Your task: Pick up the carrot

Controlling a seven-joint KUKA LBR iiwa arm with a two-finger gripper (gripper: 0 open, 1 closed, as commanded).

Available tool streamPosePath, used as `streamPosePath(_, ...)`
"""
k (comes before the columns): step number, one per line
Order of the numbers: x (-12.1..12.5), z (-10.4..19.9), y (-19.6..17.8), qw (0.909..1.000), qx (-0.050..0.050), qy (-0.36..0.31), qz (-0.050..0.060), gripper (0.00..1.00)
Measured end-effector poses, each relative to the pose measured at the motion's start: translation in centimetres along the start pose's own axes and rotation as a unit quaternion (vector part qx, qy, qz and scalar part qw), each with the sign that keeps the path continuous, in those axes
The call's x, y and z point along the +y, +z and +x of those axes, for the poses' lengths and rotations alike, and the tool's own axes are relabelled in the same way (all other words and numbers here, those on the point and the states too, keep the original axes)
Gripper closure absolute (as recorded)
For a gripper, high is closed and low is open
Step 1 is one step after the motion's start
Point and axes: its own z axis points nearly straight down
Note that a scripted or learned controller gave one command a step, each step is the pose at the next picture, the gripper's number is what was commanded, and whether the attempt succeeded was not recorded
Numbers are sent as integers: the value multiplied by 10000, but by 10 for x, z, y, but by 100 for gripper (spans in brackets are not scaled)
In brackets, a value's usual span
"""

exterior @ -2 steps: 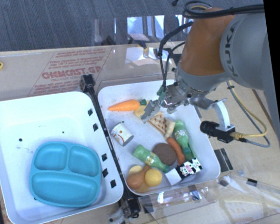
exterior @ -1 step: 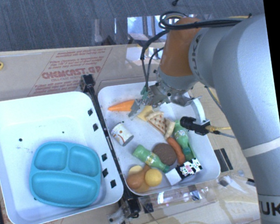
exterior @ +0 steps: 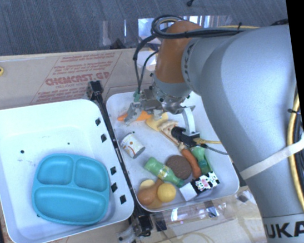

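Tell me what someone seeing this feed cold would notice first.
The big grey arm with its orange band fills the right side, reaching down into the right bin near its far end. That bin is crowded with toy food: a carrot by the right wall, a brown cookie and a green bottle beside it. The left bin holds a turquoise divided tray.

Bright, even overhead light; soft shadows, mild glare, slightly soft focus throughout.
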Motion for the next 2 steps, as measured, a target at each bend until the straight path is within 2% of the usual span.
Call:
streamPosePath(1,-1,-1,-11,10000,-13,-30,43,100)
streamPosePath(2,-54,68,-102,9675,26,2529,12,100)
